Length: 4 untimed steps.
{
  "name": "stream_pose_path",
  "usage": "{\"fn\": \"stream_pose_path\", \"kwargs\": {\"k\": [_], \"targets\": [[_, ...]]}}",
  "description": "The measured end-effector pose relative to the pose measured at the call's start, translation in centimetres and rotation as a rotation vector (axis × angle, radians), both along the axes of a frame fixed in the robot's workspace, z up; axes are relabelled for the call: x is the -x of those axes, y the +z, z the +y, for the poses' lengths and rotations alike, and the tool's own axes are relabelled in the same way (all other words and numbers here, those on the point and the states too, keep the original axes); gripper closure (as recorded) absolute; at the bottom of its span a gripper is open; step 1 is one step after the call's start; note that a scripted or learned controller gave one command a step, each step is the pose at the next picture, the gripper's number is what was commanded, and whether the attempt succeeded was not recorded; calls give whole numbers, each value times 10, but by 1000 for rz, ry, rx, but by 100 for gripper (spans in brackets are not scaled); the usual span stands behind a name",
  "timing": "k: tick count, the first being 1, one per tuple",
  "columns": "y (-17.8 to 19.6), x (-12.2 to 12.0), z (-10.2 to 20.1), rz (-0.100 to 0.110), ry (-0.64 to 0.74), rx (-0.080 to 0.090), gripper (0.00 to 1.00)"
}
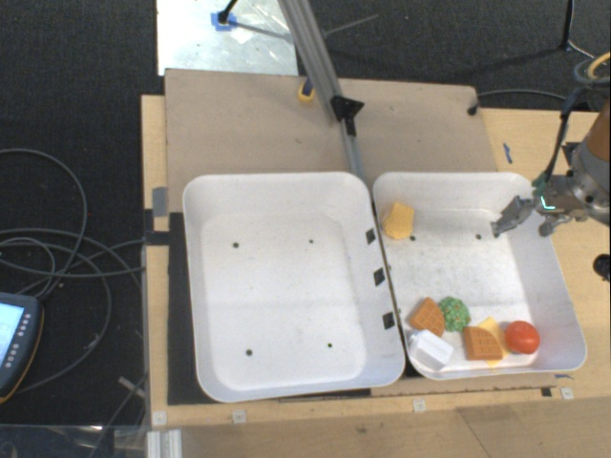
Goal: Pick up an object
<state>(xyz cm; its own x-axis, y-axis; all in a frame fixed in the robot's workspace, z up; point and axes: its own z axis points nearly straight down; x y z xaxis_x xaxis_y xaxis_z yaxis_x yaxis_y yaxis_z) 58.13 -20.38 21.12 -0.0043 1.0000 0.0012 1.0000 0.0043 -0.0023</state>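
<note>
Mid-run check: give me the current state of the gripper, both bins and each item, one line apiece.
gripper: over the right bin's far right part, holding nothing visible.
left bin: nothing visible inside.
right bin: holds all the items.
yellow chunk: alone near the far left corner.
orange wedge: touching the green piece.
white block: at the near rim.
waffle piece: beside the tomato.

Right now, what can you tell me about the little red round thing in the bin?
The red ball-like thing looks smooth and shiny, maybe a toy tomato. It sits in the right bin's near corner, close to the rim, right beside a yellow wedge and an orange waffle piece. Nothing is holding it.
</note>
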Motion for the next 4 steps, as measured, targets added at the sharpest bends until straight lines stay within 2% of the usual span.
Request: {"fn": "stream_pose_path", "kwargs": {"k": [1, 2, 3, 4], "targets": [[2, -1, 0, -3, 2, 2, 0], [-40, -4, 1, 0, 0, 1, 0], [-102, -2, 0, 2, -2, 0, 0], [-121, -2, 1, -2, -2, 1, 0]]}}
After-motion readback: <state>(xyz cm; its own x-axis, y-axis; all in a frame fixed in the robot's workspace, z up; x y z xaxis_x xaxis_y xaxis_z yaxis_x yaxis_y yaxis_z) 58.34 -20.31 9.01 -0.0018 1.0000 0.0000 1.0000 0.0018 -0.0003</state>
